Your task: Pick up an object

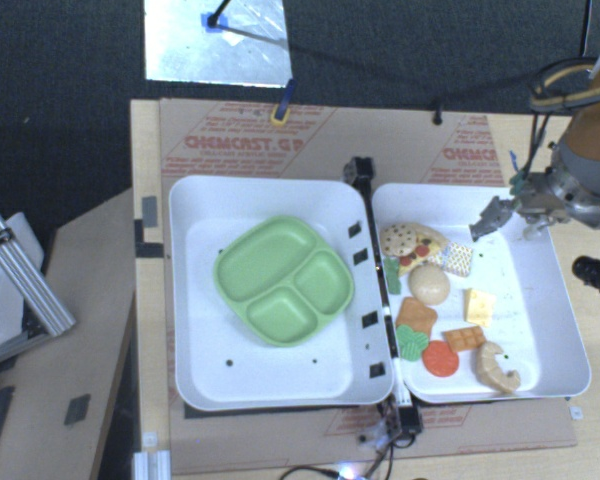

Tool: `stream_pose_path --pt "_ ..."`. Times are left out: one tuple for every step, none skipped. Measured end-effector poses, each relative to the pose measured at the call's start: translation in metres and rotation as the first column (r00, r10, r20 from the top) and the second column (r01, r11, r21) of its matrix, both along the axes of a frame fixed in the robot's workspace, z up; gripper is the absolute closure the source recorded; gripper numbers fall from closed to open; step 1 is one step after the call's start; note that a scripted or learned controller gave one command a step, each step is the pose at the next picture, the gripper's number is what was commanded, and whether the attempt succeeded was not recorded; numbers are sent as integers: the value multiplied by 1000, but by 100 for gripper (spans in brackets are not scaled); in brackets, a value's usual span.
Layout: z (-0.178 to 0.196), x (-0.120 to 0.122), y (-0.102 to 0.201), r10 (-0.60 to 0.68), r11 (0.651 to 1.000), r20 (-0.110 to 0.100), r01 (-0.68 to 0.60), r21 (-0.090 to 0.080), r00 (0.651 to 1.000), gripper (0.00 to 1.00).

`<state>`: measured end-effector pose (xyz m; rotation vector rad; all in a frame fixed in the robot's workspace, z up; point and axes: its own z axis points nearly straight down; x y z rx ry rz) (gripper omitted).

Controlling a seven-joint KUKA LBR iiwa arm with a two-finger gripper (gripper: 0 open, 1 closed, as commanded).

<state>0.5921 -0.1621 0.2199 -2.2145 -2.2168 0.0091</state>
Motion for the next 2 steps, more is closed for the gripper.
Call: stream_pose_path --pt "6 3 0 3 1000 12 -2 -2 1000 0" --pt "-56 2 2 1 1000 7 -1 -1 1000 0"
